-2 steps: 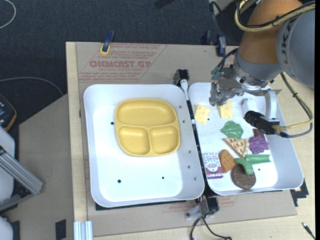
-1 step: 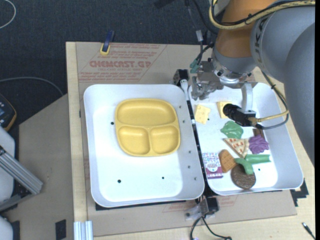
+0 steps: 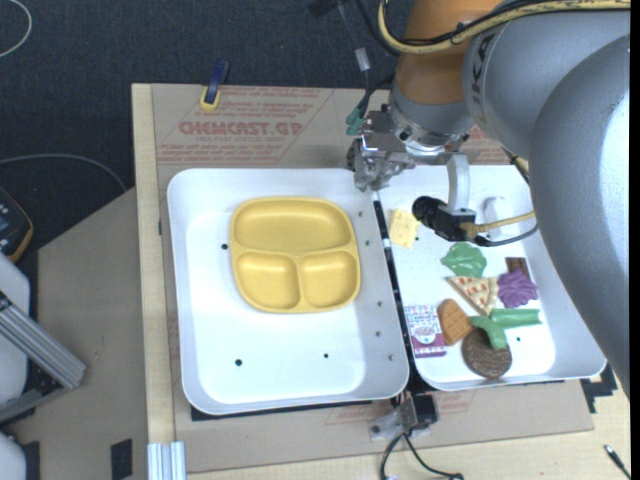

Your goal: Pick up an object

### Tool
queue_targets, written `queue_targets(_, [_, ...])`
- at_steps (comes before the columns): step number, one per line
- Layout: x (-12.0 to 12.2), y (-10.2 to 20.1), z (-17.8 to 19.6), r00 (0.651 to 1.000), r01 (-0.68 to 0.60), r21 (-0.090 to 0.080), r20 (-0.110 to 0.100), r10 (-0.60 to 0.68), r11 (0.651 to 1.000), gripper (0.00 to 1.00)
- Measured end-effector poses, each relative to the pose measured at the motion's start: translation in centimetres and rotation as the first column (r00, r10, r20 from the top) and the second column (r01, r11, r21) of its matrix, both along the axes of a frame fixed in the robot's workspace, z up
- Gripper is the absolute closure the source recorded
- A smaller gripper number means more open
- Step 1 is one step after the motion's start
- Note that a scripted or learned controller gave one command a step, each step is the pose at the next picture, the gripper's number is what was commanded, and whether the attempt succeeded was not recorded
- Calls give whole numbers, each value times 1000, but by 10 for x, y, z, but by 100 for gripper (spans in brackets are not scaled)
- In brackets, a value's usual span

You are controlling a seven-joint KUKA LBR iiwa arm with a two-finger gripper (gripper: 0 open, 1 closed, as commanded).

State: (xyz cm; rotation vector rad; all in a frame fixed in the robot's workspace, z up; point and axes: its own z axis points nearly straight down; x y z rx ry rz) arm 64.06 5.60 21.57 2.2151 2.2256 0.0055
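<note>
We see the gripper (image 3: 378,171) at the far rim between the bins; we cannot tell its state. The left bin (image 3: 200,298) holds a yellow divided plate (image 3: 295,252). The right bin (image 3: 560,353) holds toy food: cheese (image 3: 403,228), pizza slice (image 3: 474,292), grapes (image 3: 517,288), cookie (image 3: 487,355).

Two white bins (image 3: 200,298) are sitting side by side on the surface. One yellow divided tray (image 3: 295,253) is lying in the left bin. About eight small toy foods (image 3: 480,303) are lying in the right bin; the exact number is unclear where they are overlapping.
</note>
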Motion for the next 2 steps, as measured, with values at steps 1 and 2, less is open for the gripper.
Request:
queue_targets(1, [3,2,19,1000,3,-1,1,-3,1000,100])
queue_targets(2, [0,-8,18,1000,6,-2,-5,-6,1000,100])
